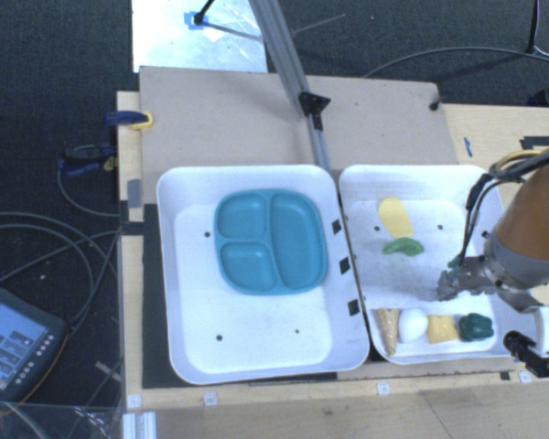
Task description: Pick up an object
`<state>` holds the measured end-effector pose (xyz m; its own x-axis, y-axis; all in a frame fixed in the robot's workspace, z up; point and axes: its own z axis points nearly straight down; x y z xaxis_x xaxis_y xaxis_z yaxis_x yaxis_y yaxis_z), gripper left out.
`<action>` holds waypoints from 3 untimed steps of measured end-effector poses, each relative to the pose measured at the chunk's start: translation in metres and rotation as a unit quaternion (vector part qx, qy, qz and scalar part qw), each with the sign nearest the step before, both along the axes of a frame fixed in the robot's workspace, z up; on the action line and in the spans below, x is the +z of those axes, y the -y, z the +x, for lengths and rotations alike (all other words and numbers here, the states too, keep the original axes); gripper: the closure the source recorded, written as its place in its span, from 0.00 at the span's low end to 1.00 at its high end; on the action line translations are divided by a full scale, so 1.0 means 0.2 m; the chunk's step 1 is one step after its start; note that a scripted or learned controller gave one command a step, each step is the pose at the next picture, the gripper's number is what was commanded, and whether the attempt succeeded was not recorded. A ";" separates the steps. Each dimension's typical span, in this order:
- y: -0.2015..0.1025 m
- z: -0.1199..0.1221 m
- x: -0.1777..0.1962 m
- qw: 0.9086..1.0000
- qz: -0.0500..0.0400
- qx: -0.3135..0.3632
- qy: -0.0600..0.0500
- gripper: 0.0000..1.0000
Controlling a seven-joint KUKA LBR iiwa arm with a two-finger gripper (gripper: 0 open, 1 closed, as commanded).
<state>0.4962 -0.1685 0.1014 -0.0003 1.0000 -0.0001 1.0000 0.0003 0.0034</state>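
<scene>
The right bin (439, 190) holds several small items. A yellow oblong piece (394, 216) and a green leafy piece (403, 246) lie in its middle. Along the front wall sit a tan cone (387, 328), a white egg shape (413, 325), a yellow block (442, 328) and a dark green lump (476, 326). My gripper (452, 283) hangs low over the bin floor, just above and behind the yellow block and right of the green leafy piece. I see nothing held in it.
The left bin (192, 337) holds a blue divided plate (270, 241). The arm's orange band (537, 222) and grey wrist cover the right bin's right side. A grey pole (288, 58) slants across the board behind the bins.
</scene>
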 end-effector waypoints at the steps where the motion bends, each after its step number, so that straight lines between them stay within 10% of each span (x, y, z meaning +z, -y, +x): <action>1: 0.01 0.02 0.32 1.000 -0.001 0.003 0.003 1.00; 3: 0.06 0.06 0.84 1.000 -0.001 0.003 0.003 1.00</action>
